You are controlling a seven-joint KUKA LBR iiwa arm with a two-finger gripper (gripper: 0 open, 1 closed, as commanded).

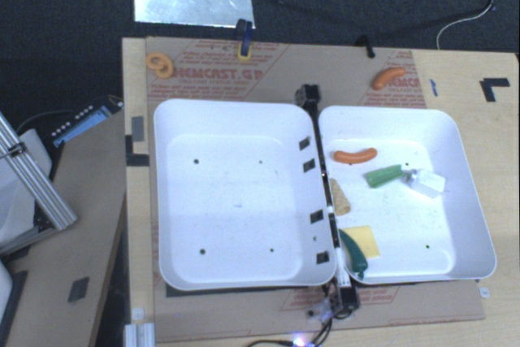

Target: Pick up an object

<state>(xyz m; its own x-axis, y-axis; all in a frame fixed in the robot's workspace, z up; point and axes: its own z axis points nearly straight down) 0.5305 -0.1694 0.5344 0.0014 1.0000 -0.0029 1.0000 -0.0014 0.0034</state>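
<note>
The right bin [463,175] holds several small objects. An orange sausage-shaped piece [355,155] lies near its upper left. A green tool with a white end [386,175] lies just below it, and a white block [427,183] sits at that tool's right end. A tan lump [339,197] rests against the bin's left wall. A yellow square [363,240] and a dark green curved piece [354,253] lie near the front left corner.
The left bin [236,191] stands beside the right one, with black clips [313,166] along the shared wall. On the bench behind lie an orange ring [160,65], a yellow-and-blue clamp [244,41] and another orange sausage [388,78].
</note>
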